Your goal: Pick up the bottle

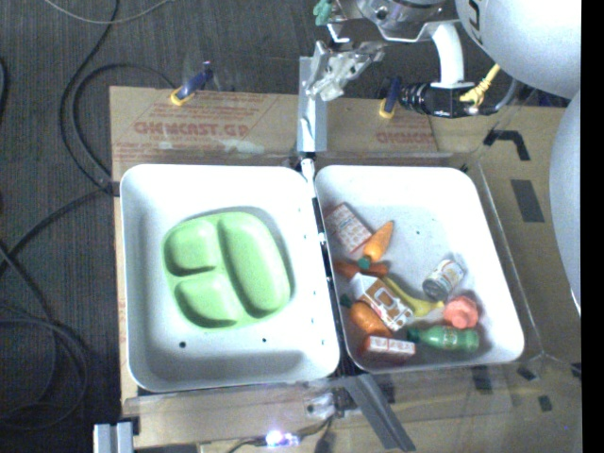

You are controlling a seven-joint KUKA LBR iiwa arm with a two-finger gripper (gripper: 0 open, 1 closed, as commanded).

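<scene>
Camera view: green bottle [444, 338] lies on its side in right bin's [491, 206] near corner, probably light, smooth, round; grip across its middle. Gripper [332, 72] hovers beyond bins, jaw state unclear.

Divided tray [229, 270] in left bin [142, 196]; bottle [444, 338] in right bin [481, 206]

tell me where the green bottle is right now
The green bottle lies in the right bin, near its front right corner, just below the red tomato-like item.
</scene>
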